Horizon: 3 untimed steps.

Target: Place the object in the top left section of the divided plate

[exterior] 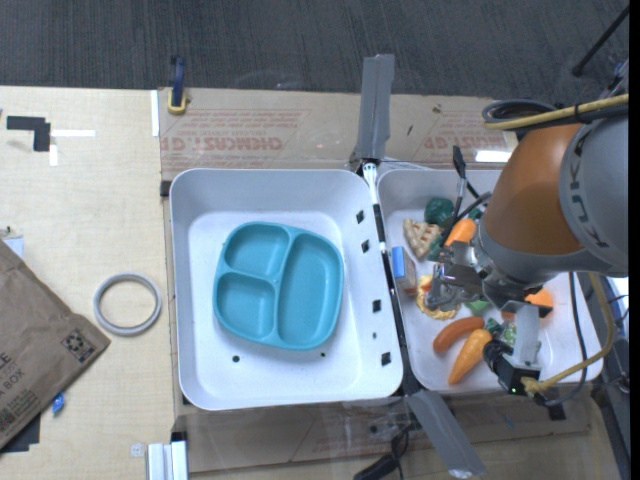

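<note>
- We see even, bright light from overhead, with no harsh glare.
- Left of the fingers (455,280), the white bin (190,298) reads clean and pale, and the blue plate (280,286) casts only a thin, soft shadow.
- The orange band (535,203) above the fingers looks slightly soft.
- Beyond the bench (70,218) the dark floor (250,18) stays dim.

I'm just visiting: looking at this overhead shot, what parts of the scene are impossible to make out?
- The hand in the right bin: the arm's own bulk covers it from above, so its grip is unreadable.
- Toy food under the arm: an orange piece peeks out, the rest is covered.
- The yellow ring-shaped toy: partly behind the hand, too small to identify.
- The cardboard box: cut off by the left edge.
</note>
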Each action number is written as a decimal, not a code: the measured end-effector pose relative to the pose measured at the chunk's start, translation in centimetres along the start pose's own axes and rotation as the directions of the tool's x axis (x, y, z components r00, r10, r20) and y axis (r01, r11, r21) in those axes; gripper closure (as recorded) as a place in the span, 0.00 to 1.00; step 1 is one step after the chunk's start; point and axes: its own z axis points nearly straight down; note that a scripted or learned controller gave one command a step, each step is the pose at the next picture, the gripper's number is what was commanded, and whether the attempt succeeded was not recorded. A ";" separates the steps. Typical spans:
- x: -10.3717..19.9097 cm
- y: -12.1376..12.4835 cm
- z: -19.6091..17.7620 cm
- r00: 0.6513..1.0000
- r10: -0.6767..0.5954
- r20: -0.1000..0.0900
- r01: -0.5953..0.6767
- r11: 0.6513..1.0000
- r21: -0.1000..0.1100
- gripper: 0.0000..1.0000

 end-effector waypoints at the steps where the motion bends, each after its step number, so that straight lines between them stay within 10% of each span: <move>1: 0.3 0.0 0.1 0.985 0.174 0.000 -0.174 0.985 -0.002 1.00; 3: 4.4 -1.0 0.2 0.947 0.322 0.001 -0.322 0.947 0.000 1.00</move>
